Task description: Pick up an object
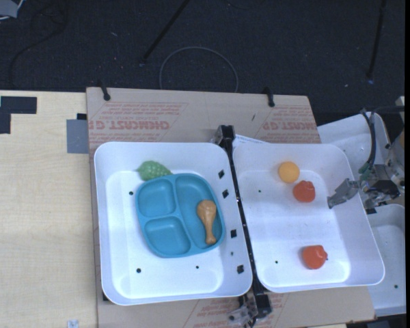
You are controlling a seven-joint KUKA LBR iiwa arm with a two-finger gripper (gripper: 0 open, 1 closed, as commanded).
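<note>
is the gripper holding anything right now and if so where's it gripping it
Nothing is held. The two-finger gripper sits at the right white bin's right edge, apart from the nearest red round toy.

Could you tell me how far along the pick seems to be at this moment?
Nothing looks picked yet. The gripper sits at the right edge of the right bin, with nothing visible between its fingers. The orange ball, the red object beside it and the red object nearer the front all lie on the bin floor. Still left: reaching an object, closing on it and lifting.
</note>
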